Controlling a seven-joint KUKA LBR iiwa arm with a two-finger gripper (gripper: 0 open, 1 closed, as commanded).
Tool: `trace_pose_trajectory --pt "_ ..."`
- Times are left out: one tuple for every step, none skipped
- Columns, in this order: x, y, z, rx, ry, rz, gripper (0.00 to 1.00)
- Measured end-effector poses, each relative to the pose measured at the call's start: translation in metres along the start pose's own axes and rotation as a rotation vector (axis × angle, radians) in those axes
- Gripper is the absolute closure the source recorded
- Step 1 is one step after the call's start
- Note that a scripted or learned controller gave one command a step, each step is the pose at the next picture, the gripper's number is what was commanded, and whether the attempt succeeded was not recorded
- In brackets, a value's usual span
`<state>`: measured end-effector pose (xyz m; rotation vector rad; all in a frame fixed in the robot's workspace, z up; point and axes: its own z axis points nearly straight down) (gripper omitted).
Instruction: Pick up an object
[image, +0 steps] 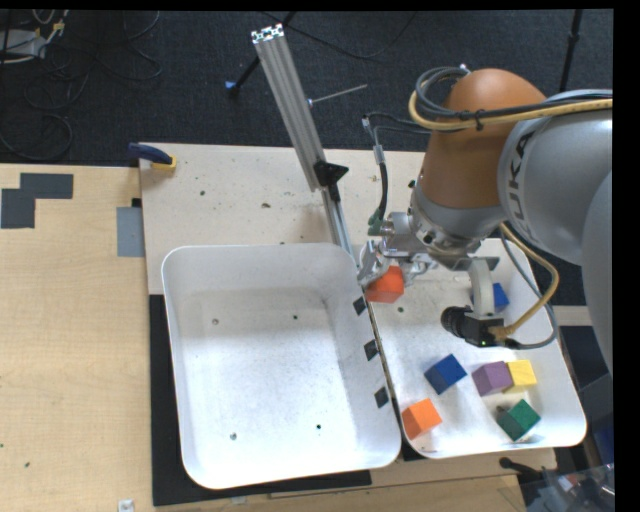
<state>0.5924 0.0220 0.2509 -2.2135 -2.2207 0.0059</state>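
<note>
Gripper (385, 268) raised above the seam between the two bins, closed on an orange-red object (384, 286) that hangs just below the metal fingers (372, 258); grip apparently shallow, with most of the object showing beneath the tips; grey arm (540, 175) with its orange band reaching back to the right and up from there.

Directly beneath the gripper, the divider edge where the left bin (190, 420) meets the right bin (560, 435); left of the gripper, bare white floor; below and to the right, a blue cube (446, 373), then farther out a purple cube (491, 378) touching a yellow cube (522, 374), a green cube (519, 419) beyond those, and an orange cube (422, 416) near the divider; a small blue piece (499, 296) just right of the wrist, beside a black cable fitting (470, 326); pale tabletop (70, 300) well off to the left.

Likely risk: slipping out of a thin pinch during any quick lift or swing; a drop here probably striking the divider rim and bouncing into either bin; also possible snagging of the loose cable on the bin wall during a lower sweep.
</note>
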Motion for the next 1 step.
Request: trace_pose_trajectory --pt "0.0457 0.0175 -0.0005 -0.004 -0.001 0.000 1.00"
